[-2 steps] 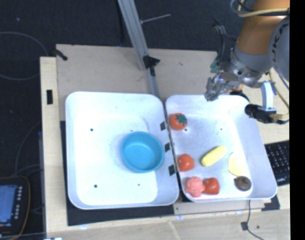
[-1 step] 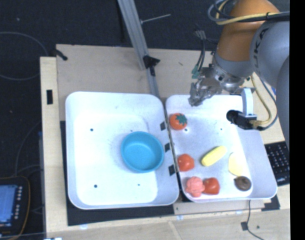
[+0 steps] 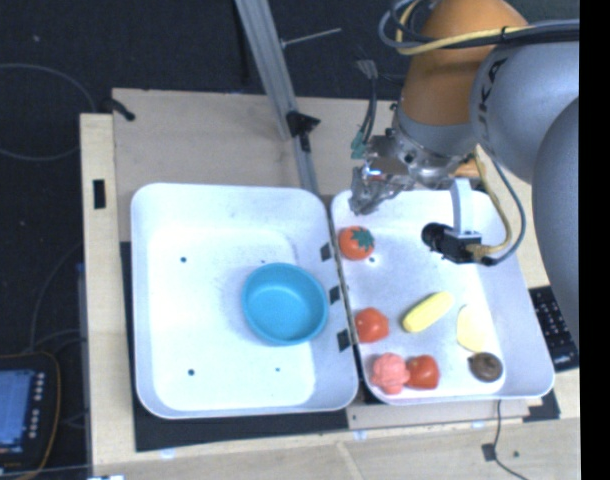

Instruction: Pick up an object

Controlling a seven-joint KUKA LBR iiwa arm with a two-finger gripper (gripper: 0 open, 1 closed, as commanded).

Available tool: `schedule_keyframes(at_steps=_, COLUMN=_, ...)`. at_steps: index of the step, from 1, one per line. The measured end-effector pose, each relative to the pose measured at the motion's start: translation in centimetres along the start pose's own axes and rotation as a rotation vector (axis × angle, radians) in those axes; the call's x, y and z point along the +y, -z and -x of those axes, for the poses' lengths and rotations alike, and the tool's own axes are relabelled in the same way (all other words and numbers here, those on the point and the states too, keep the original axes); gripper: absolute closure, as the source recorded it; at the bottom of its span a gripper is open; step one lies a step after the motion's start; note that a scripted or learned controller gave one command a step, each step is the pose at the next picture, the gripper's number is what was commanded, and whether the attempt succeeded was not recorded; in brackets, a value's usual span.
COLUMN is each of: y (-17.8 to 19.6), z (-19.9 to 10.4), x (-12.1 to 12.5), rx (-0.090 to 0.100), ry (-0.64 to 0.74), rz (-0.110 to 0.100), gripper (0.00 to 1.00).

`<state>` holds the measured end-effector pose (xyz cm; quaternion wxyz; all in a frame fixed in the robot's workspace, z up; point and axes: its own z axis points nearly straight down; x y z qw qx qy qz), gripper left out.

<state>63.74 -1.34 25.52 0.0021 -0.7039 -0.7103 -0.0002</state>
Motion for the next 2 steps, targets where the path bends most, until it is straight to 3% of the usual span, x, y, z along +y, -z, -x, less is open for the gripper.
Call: schedule_keyframes(at_steps=2, y=0.4, z=-9.3, x=-2.8, rx=0.000, ry=0.001, rz=-0.005, gripper=1.00)
